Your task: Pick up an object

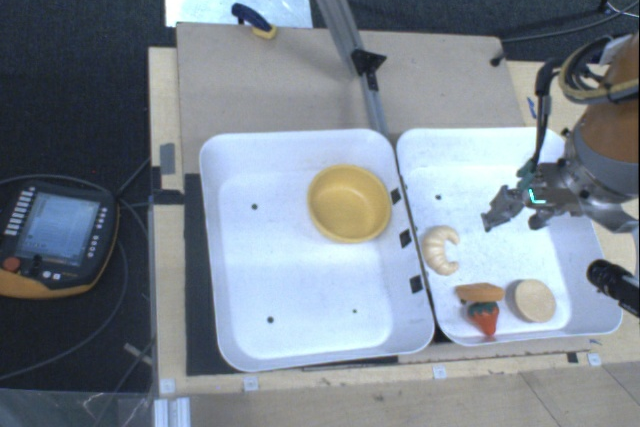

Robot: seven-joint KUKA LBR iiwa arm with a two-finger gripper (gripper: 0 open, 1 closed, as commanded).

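Note:
My gripper (518, 214) hangs over the middle of the right bin (470, 150), reaching in from the right. Its fingers (497, 213) stand apart and nothing is between them. A pale croissant (441, 248) lies at the bin's left side, down and to the left of the gripper. Near the front edge lie a small orange and red toy food piece (482, 307) and a round tan disc (531, 300), both below the gripper. A yellow bowl (348, 202) sits upright in the left bin (250, 315), near its back right corner.
A slanted metal pole (340, 10) rises behind the bins, its base near where they meet. A teach pendant (52, 235) lies on the floor at far left. A black knob (612, 280) juts out past the right bin's right edge.

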